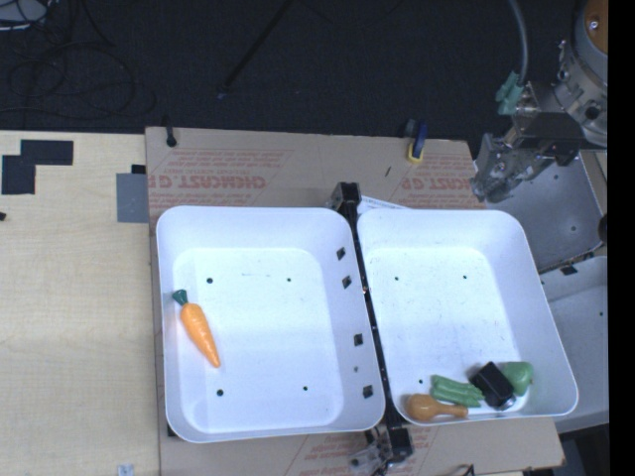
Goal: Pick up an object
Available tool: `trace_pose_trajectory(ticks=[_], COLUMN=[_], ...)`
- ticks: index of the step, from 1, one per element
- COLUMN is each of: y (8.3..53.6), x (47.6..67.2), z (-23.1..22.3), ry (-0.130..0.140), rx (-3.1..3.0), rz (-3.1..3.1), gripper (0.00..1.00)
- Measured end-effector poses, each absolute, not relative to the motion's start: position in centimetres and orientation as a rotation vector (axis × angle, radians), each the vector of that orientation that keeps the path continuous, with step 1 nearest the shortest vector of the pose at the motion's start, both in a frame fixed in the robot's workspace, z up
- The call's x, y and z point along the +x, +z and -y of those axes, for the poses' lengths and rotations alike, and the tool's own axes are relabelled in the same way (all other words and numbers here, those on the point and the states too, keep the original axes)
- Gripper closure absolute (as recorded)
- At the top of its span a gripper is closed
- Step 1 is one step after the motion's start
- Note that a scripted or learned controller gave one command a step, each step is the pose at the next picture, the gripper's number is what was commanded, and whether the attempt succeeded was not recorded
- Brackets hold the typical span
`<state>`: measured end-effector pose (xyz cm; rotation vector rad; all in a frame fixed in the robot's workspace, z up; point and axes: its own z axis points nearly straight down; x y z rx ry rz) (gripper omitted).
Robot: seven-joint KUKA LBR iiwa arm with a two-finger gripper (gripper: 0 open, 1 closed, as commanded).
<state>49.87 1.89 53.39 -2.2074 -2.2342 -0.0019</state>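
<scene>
Well apart: carrot (pixel 200 333), gripper (pixel 493 181).

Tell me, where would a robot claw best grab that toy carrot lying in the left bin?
Probably across the thick orange middle of the carrot, coming straight down from above. It lies flat and alone on the left bin's floor, slanted, green top toward the back, so the fingers should straddle its narrow width. The nearby left wall leaves less room on that side.

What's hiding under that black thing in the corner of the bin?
The black block in the right bin lies across a green toy vegetable, with a rounder green piece poking out behind it. An orange-tan toy lies beside them. How the covered green parts join is hidden.
</scene>
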Motion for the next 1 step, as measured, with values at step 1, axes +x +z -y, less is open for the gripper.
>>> trace_pose_trajectory(ticks=[1], y=[38.79], x=[52.28], z=[1.67], ry=[0.023], rx=[-2.216], rz=[2.210], gripper=[1.00])
